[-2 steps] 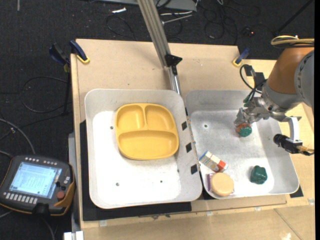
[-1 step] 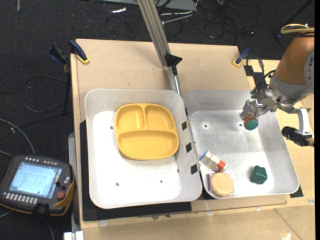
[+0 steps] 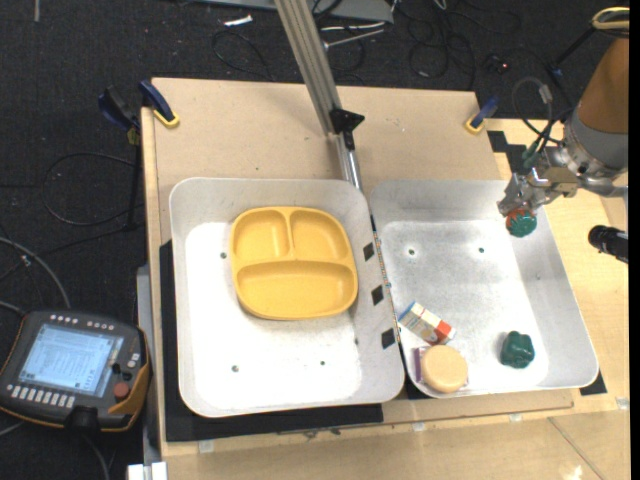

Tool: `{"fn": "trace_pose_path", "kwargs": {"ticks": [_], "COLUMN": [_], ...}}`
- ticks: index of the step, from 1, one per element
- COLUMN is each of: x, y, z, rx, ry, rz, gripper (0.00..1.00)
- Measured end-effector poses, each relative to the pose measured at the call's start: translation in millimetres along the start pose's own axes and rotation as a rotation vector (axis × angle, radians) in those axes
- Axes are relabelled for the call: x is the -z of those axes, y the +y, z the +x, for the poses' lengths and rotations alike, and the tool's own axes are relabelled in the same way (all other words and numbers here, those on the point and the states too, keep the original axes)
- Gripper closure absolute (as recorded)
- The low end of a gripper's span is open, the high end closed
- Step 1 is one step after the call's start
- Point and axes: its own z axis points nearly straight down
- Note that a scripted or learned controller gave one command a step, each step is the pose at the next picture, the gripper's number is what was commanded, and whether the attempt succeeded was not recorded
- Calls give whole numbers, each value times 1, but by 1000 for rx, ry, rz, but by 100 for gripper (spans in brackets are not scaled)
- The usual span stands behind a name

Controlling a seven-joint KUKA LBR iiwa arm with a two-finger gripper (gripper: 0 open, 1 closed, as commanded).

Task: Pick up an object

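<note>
Hanging over the far right corner of the right bin (image 3: 560,298), the gripper (image 3: 522,211) has a small round thing, teal with a red patch, the ball (image 3: 522,224), right at its tip. From where I stand it looks pinched between the fingers and carried above the bin floor, so I'd judge the pick itself done or nearly so; what is left is to lift it clear and keep it from slipping. I can't be sure how firm the hold is, since the tip is small and partly in the arm's shadow.

The other things lie well apart from the fingers, down at the near end of the same bin: a green lump (image 3: 517,349) near the right wall, a tan disc (image 3: 444,368) against the near rim, and a small white and red box (image 3: 425,321) just beside the disc. The left bin (image 3: 200,368) holds a yellow tray (image 3: 293,263) with three compartments. Both bins sit on the table (image 3: 240,128).
</note>
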Motion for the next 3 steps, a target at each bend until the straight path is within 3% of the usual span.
{"fn": "trace_pose_path", "kwargs": {"ticks": [1,3], "x": [45,43], "y": [2,-1], "z": [0,116], "rx": [0,6], "ry": [1,5], "rz": [1,8], "gripper": [100,100]}}
